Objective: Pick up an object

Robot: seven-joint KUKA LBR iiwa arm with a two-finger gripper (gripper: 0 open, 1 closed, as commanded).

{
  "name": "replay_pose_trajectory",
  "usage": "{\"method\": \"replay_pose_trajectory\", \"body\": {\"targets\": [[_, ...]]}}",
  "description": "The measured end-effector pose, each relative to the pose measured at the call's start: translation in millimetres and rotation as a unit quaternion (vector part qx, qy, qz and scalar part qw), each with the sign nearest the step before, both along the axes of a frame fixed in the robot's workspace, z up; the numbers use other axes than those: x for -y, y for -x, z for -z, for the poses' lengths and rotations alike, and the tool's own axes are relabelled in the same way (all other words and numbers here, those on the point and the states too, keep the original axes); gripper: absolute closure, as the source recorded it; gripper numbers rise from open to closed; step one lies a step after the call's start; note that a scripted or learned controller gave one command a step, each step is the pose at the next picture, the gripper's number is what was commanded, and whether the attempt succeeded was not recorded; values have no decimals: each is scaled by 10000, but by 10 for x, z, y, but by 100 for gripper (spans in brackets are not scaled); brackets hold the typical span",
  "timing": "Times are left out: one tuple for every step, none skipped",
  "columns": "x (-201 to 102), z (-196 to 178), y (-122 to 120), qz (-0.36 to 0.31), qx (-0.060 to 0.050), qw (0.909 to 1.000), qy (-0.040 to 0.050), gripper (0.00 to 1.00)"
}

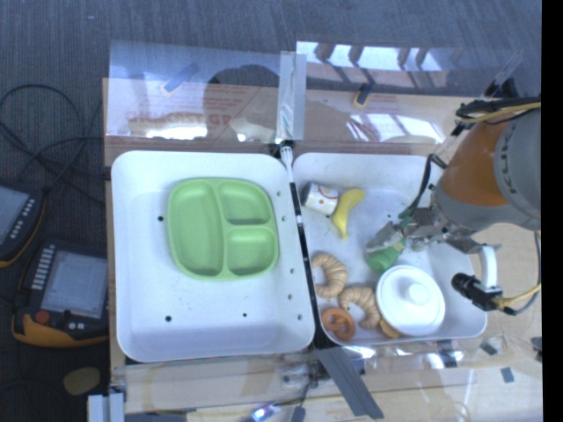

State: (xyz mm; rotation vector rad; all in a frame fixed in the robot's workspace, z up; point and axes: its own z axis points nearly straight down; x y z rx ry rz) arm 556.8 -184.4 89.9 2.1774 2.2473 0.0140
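1. Claw is down in the right bin, and its grey fingers look spread apart, pointing left toward the middle of the bin. Nothing sits between them as far as I can see.
2. Right under and just beside the fingertips there's a small green object. It's touching or nearly touching the claw, can't tell which from this angle.
3. That bin is pretty crowded. Big white round lidded container sits right below the green thing, basically up against it.
4. A yellow banana lies up and to the left of the claw, near it but apart. Next to that, against the divider, is a small white object with a red bit.
5. Lower left of the bin: a tan pretzel-like ring, another one below it, and an orange-brown donut-looking piece in the corner. These are bunched together and touching the white container's left side.
6. Arm comes in from the right, with its orange band above the wrist, and covers the bin's upper right corner. Black cables hang off it.
7. Left bin holds a green divided plate with three compartments, well apart from the claw.
8. Clear plastic panels stand at the back of the bench.
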Motion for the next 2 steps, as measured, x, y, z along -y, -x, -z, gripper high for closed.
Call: {"method": "replay_pose_trajectory", "body": {"targets": [[9, -98, -5, 3, 7, 10000, 10, 100], [-731, -1350, 92, -519, -83, 9986, -4, 100]]}}
